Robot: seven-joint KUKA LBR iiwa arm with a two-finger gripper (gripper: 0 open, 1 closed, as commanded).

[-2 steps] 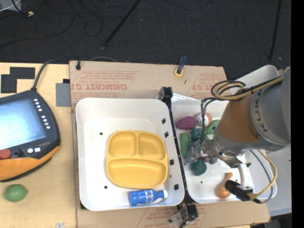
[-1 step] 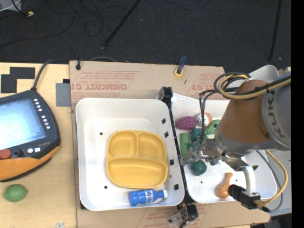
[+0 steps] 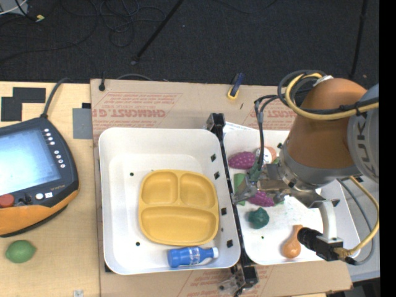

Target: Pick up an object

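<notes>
My gripper (image 3: 258, 184) reaches down into the right bin (image 3: 346, 228) near its left wall, under the big orange wrist band. Right at it lies a purple grape bunch (image 3: 263, 198), with a green piece (image 3: 240, 181) beside it. A second purple grape bunch (image 3: 242, 160) rests just behind, next to a small orange and white item (image 3: 268, 154). A dark green toy (image 3: 258, 218) sits in front of the gripper, and an orange pear-shaped toy (image 3: 291, 245) lies near the bin's front edge. The arm hides the bin's back right part.
The left bin (image 3: 117, 166) holds a yellow divided tray (image 3: 179, 206) and a blue bottle (image 3: 192, 256) lying at its front. A teach pendant (image 3: 34, 166) and a green ball (image 3: 20, 251) sit on the bench at far left. Cables hang by the arm.
</notes>
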